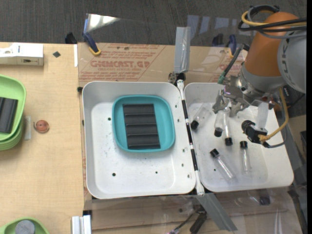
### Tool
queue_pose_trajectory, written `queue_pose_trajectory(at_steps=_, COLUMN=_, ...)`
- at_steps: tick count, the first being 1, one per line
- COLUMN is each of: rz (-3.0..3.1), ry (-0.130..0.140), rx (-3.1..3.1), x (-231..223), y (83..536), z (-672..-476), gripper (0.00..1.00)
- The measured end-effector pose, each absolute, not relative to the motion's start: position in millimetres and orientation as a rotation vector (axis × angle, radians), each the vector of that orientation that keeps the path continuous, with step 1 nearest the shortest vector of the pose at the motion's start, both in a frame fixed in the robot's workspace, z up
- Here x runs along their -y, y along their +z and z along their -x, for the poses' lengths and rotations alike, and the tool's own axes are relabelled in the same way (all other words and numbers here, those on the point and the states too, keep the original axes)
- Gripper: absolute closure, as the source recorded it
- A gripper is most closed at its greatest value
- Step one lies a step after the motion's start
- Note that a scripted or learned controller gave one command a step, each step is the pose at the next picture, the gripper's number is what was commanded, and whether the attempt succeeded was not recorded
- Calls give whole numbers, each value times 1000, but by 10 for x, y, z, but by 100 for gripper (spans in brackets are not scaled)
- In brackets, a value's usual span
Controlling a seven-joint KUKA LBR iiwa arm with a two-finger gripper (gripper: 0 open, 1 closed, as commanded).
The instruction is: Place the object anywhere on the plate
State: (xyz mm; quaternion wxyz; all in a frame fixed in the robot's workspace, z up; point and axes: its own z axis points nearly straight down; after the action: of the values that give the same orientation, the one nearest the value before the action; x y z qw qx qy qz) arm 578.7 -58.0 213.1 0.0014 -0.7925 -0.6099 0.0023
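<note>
The robot's pincer hangs low in the right white bin, fingers apart around a clear black-capped vial. Other vials lie nearby; the teal square plate in the left bin awaits delivery.

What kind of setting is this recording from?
Probably a robotics lab bench for pick-and-place trials: two white bins side by side, a teal plate in the left one, small capped vials scattered in the right, under the arm's gripper.
</note>
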Motion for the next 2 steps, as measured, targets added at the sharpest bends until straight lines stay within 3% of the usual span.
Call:
queue_pose_trajectory(at_steps=1, rz=2452, ry=6, rx=1962, x=-61, y=2330, z=-5912, gripper=100)
queue_pose_trajectory(at_steps=2, rz=2453, ry=6, rx=1962, x=-61, y=2331, z=-5913, gripper=0)
